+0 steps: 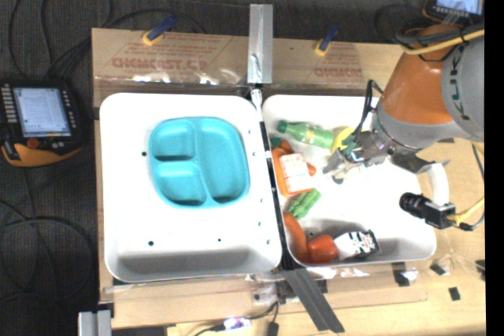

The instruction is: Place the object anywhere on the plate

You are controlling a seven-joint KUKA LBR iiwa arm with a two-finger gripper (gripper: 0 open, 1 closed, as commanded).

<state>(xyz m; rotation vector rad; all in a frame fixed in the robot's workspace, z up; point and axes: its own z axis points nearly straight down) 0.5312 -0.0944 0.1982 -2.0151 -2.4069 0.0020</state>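
Observation:
A turquoise divided plate (198,160) lies in the left bin (126,240). My gripper (343,163) hangs low over the middle of the right bin (394,236), just right of an orange and white carton (293,172). A green bottle (307,134) lies behind the carton, and a small yellow piece (342,138) sits close above the gripper. I see nothing clearly held in the gripper.
Along the right bin's left and front sides lie a green vegetable (302,202), an orange carrot-like piece (293,230), a red tomato-like toy (321,248) and a black and white toy (356,243). A raised divider (268,169) separates the bins.

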